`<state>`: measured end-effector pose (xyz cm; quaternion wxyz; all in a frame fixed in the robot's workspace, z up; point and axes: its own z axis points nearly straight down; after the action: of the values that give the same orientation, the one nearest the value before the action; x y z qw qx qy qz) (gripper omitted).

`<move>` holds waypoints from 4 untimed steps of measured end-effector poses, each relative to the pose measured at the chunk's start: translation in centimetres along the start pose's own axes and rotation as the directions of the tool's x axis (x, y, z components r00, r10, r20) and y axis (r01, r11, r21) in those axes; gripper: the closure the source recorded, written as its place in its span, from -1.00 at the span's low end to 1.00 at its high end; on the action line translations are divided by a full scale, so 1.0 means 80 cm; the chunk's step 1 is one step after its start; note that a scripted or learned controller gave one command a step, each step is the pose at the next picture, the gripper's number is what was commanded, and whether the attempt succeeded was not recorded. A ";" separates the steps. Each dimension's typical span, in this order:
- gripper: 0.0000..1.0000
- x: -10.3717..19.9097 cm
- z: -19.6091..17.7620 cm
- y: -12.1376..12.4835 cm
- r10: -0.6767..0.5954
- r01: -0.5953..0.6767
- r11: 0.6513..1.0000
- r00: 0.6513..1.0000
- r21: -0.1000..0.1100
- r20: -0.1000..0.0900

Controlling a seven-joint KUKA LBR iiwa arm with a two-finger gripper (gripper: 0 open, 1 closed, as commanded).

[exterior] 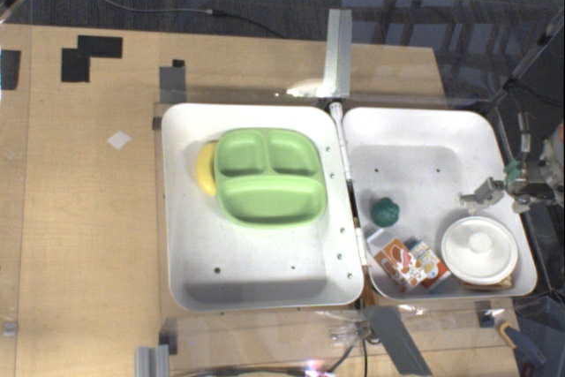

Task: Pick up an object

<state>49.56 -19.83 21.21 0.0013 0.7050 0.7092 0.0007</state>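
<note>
**Gripper at the right bin's far-right rim, objects spread to its left**

At the right edge of the right bin (415, 124), the gripper (494, 190) shows as a small metal piece poking in over the rim, with more of the arm's hardware just behind it at the frame's edge. Whether it is open or closed cannot be told — it is too small and partly cut off — and nothing is visibly held by it.

Just below the gripper, close to it, sits a round white lidded container (478, 248) in the bin's near right corner. Further left and lower lies a small box with red and orange print (409, 264), tilted, near the bin's front wall. Left of the gripper, well apart from it, a small dark green rounded object (385, 211) rests on the bin floor, just above the box.

Far to the gripper's left, across the divider, the left bin (256, 278) holds a green compartment tray (267, 176) — a yellow object (205, 169) peeks out from under the tray's left edge.
</note>
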 end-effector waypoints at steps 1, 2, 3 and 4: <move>-1.00 0.078 0.128 0.006 -0.246 0.246 0.969 0.969 0.000 -0.001; -1.00 0.122 0.064 0.068 -0.436 0.436 0.900 0.900 -0.003 0.001; -1.00 0.124 0.126 0.068 -0.630 0.630 0.776 0.776 -0.010 0.007; -1.00 0.123 0.155 0.105 -0.602 0.603 0.798 0.798 -0.007 0.005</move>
<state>57.92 -9.97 8.83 0.0050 0.4432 0.8964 0.0022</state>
